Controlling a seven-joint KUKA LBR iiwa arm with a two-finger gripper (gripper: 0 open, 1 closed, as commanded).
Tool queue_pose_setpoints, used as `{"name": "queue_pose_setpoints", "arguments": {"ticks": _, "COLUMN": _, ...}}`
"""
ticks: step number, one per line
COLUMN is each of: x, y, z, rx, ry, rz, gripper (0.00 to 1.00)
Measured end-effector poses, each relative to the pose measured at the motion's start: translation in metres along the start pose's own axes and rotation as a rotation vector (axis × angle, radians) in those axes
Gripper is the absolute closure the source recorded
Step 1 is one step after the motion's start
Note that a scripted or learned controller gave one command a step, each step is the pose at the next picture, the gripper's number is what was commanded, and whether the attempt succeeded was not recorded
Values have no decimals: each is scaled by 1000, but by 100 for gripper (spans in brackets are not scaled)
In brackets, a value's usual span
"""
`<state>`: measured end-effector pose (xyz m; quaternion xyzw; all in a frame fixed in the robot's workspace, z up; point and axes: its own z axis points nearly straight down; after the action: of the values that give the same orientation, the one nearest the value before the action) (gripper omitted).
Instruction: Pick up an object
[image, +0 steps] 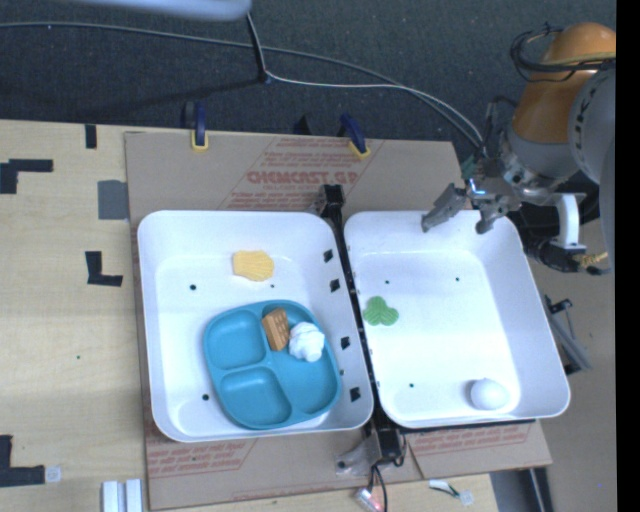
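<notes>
White plastic walls keep the loose pieces corralled, and the gripper hangs over the far rim of the right bin, fingers spread wide with nothing between them. Below it and toward the divider lies a green object; a white ball rests well nearer the front edge, both free to grasp.

A robotics lab: clamped cardboard sheet under two white bins, loose cables (tape-marked bench).
</notes>
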<state>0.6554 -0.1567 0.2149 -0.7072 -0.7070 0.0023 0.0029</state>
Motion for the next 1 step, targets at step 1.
{"name": "queue_pose_setpoints", "arguments": {"ticks": 1, "x": 0, "y": 1, "z": -4, "rx": -7, "ry": -1, "rz": -1, "gripper": 0}}
